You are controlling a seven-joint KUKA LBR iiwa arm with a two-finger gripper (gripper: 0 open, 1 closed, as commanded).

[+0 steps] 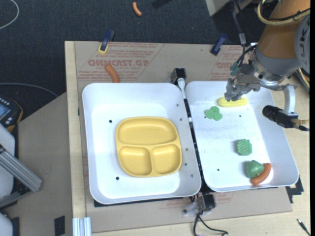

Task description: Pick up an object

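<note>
In the right white bin (275, 146) lie several toy foods. A flat yellow piece (233, 102) rests near the bin's far edge, and my gripper (235, 94) is right down on it, fingers pointing at it. A green leafy piece (213, 113) lies just left of it. Farther forward sit a green knobbly piece (243, 147), a green pepper-like piece (253, 168) and an orange sausage (262, 175) leaning on the near right corner. Whether the fingers grip the yellow piece is hidden by the hand.
The left white bin (98, 132) holds a yellow three-part tray (147, 146). An orange sausage (112, 73) lies on the cardboard behind the left bin, another (137, 8) on the dark floor. Clamps (105, 42) sit at the board's far edge. A black fitting (278, 116) sticks in from the right.
</note>
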